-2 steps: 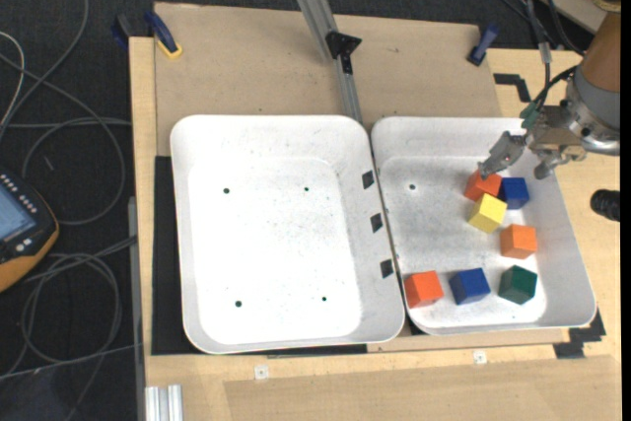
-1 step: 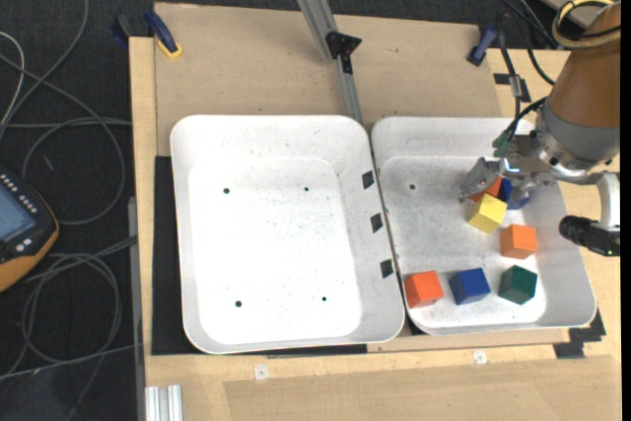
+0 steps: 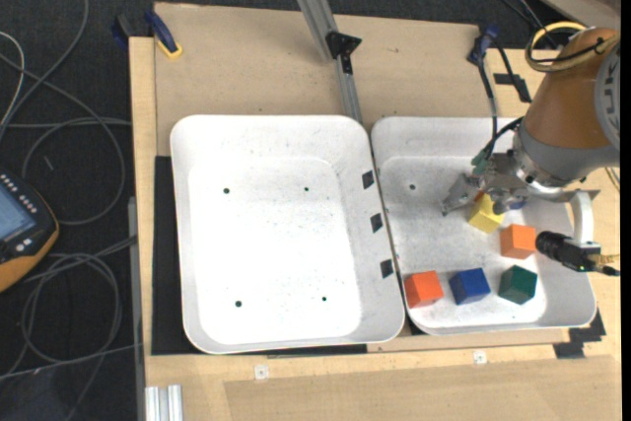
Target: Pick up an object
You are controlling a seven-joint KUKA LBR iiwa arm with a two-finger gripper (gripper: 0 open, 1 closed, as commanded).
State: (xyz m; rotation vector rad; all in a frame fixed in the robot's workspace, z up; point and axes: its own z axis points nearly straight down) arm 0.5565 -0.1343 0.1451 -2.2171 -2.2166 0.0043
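Your hand (image 3: 480, 195) sits low in the right bin (image 3: 424, 153), directly over the yellow block (image 3: 484, 217), its tips touching or nearly touching that block's upper edge; you cannot tell from this angle whether it is spread or closed, or whether the block is gripped. Just right of the yellow block lies an orange block (image 3: 519, 241). Below the yellow block, along the bin's near wall, sit a second orange block (image 3: 424, 288), a blue block (image 3: 470, 285) and a green block (image 3: 518, 284) in a row. Left of all this, the left bin (image 3: 197, 153) rests on the worktop (image 3: 246, 44).
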